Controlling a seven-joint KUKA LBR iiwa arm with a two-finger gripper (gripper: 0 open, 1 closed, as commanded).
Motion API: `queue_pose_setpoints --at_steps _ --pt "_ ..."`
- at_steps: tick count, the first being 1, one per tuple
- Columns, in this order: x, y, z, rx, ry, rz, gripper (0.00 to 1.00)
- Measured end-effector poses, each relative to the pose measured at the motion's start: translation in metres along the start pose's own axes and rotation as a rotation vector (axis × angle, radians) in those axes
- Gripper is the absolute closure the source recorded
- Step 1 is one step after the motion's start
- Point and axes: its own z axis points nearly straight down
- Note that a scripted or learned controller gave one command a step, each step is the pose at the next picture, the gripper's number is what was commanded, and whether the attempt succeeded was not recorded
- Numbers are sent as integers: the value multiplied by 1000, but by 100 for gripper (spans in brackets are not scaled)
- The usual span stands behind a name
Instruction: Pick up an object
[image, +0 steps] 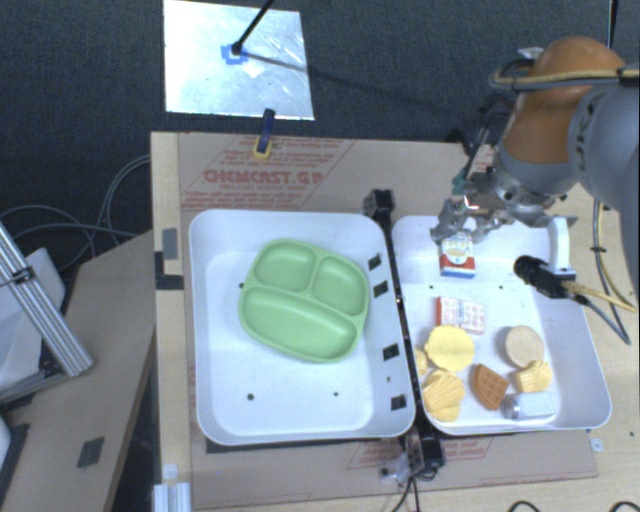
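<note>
My gripper (456, 236) hangs over the back of the right bin (585, 335), pointing down. Its fingers are shut on the top of a small white carton with red and blue print (457, 261), which stands upright right under them. In front of it lie a pink-and-white packet (460, 313), two yellow crisps (449, 350) (443, 395), a brown waffle piece (488, 386), a round bread slice (523, 346), a yellow chunk (535, 377) and a pale grey piece (530, 405).
The left bin (225, 400) holds a green divided plate (305, 300). A black divider with clips (392, 300) runs between the bins. The arm's grey and orange body (560, 110) looms over the right bin's back right corner.
</note>
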Motion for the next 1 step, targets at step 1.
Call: queue_pose_setpoints --at_steps 1 --pt "-1 7 -5 -1 0 -1 100"
